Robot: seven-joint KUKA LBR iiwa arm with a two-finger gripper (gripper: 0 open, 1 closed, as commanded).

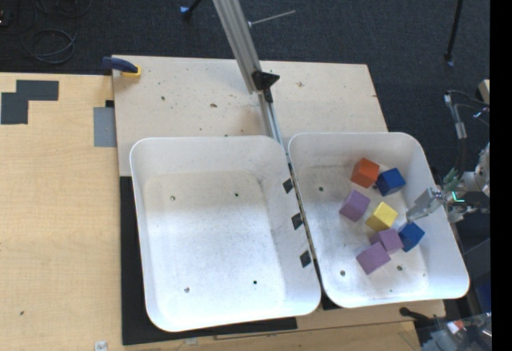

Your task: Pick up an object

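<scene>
From the camera view above the bench, 2 shallow white plastic bins sit side by side on a pale wooden board. The left bin (pixel 152 181) shows bare speckled floor. The right bin (pixel 320 157) holds 7 small cubes gathered in its right half.

An orange cube (pixel 366 173) sits at the top of the group, touching a dark blue cube (pixel 391 181) at its 3 o'clock. At 7 o'clock from the orange one lies a purple cube (pixel 354 205), and just beside that, at its 4 o'clock, a yellow cube (pixel 382 215). Below the yellow one, a second purple cube (pixel 390 240) presses against a second blue cube (pixel 412 236) on its right. A third, larger purple cube (pixel 373 257) lies lowest, at 7 o'clock from the second purple one.

The metal gripper (pixel 422 205) reaches in over the right rim of that bin, its slim tip pointing toward 8 o'clock. The tip is above the second blue cube and at 3 o'clock from the yellow cube, near both; nothing is seen between its fingers, and whether they are apart or together cannot be told at this size.

A slanted aluminium rail (pixel 238 29) runs from the top of the view down to the seam between the bins.
</scene>
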